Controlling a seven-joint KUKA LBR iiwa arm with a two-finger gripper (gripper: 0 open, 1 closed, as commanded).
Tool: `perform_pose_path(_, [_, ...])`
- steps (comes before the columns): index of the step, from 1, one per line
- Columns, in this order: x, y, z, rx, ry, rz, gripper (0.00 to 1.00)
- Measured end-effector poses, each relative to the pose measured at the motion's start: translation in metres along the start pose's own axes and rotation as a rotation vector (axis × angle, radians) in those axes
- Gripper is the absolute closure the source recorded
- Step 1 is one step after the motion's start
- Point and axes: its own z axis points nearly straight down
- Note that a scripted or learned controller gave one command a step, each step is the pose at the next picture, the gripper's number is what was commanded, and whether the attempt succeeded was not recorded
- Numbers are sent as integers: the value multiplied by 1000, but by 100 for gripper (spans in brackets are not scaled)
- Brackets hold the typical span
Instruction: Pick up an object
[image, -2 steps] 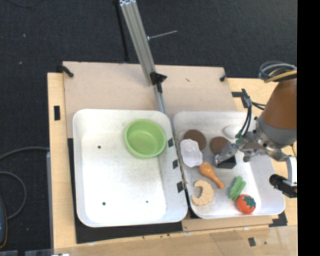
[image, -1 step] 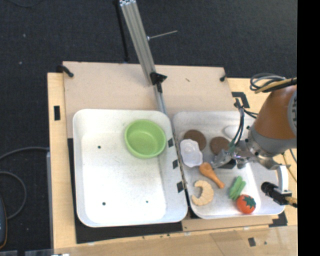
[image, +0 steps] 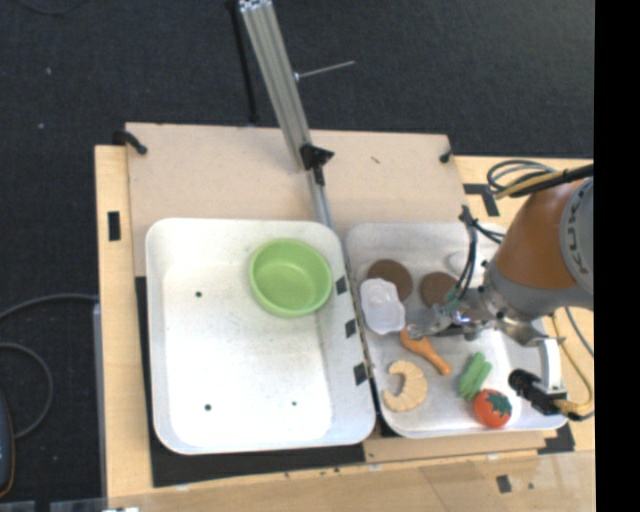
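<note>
- Orange carrot-shaped piece (image: 427, 350) lies in the right bin (image: 400, 242), mid-floor, tilted, directly below the gripper (image: 440, 322).
- Gripper sits low over it, at or near its upper end; can't tell contact, and can't tell if the jaws are apart or together.
- Clear plastic cup (image: 381, 305) just left of the gripper; two brown discs (image: 389, 276) (image: 437, 289) behind it.
- Tan bitten-ring piece (image: 405, 385) near the front wall; green piece (image: 473, 373) and red tomato-like piece (image: 491, 407) to its right.
- Left bin (image: 200, 400) holds a green bowl (image: 290, 278) near its back right corner.
- Arm (image: 540, 255) enters from the right over the right bin's edge.
</note>
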Motion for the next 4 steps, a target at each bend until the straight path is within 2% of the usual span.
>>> perform_pose_path(1, [-1,2,-11,-5,0,5,100])
perform_pose_path(3, [-2,5,-134,9,-3,-2,100])
perform_pose_path(4, [-3,6,-143,9,-1,-4,100])
